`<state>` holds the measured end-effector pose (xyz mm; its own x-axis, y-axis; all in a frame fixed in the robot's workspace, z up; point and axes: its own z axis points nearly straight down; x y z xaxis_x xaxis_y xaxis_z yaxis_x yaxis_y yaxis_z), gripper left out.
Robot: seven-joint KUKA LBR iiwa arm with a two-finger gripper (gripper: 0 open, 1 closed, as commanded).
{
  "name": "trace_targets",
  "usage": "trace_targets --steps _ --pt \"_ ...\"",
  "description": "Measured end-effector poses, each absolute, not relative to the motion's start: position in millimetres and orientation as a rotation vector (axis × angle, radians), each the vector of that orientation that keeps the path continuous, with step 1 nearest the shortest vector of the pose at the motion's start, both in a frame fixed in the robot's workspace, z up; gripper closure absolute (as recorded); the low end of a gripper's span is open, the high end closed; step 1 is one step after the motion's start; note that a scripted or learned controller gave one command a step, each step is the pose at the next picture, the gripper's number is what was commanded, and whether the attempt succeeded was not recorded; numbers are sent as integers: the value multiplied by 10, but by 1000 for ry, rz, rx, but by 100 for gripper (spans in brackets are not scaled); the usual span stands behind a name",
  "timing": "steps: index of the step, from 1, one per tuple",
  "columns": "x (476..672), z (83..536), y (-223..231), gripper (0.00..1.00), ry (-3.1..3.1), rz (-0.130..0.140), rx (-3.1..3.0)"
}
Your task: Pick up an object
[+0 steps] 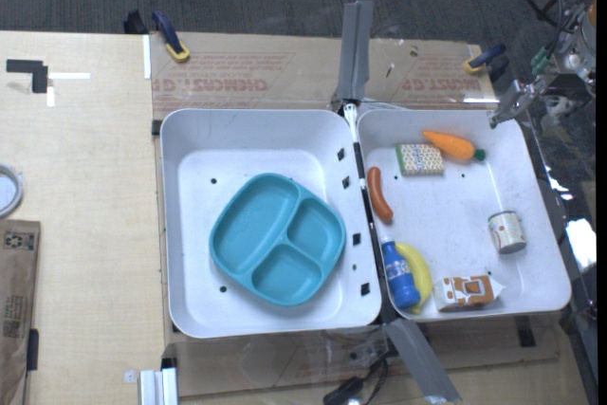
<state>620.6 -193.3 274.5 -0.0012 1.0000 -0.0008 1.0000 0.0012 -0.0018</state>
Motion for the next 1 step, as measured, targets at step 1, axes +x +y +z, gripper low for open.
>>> trace_targets --steps 1 --pt "6527 1118 -1591 0 -2318 2 -2120"
